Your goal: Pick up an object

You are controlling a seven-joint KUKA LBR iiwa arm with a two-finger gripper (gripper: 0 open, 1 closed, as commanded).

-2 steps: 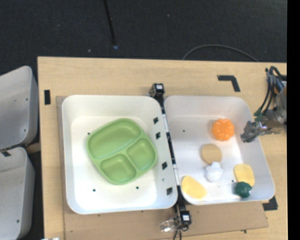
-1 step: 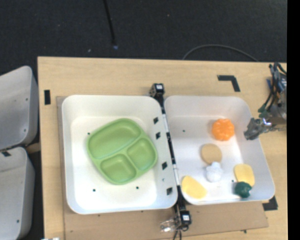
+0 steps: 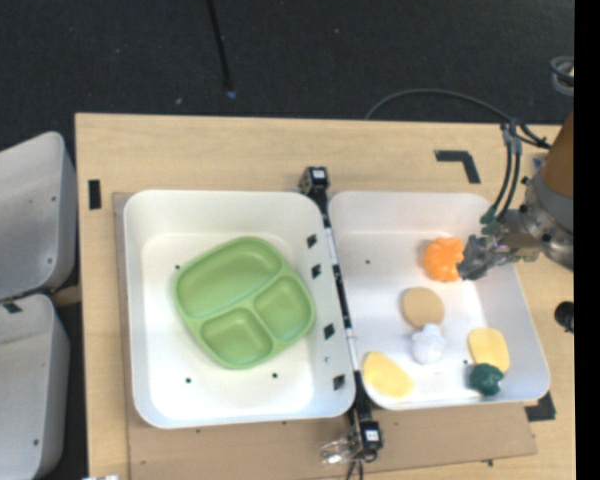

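Camera view is showing my tool (image 3: 472, 259) sitting low in the right bin (image 3: 380, 223), just beside the orange object (image 3: 442, 258) on its right; whether it is touching, I cannot tell. That lumpy object is showing no clear long axis. In front of it are lying a tan disc (image 3: 422, 306), a white lump (image 3: 428, 344), two yellow pieces (image 3: 386, 374) and a dark green piece (image 3: 485, 378). The left bin (image 3: 150, 388) is holding a green divided tray (image 3: 244, 301).

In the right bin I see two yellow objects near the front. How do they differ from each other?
The left yellow object looks paler and wider, and it lies at the bin's front-left corner, by the divider. The right yellow object is a stronger yellow and narrower, and it lies nearer the bin's right wall, with a dark green object touching its front end. Both are smooth, rounded pieces resting flat in the right bin, away from the gripper.
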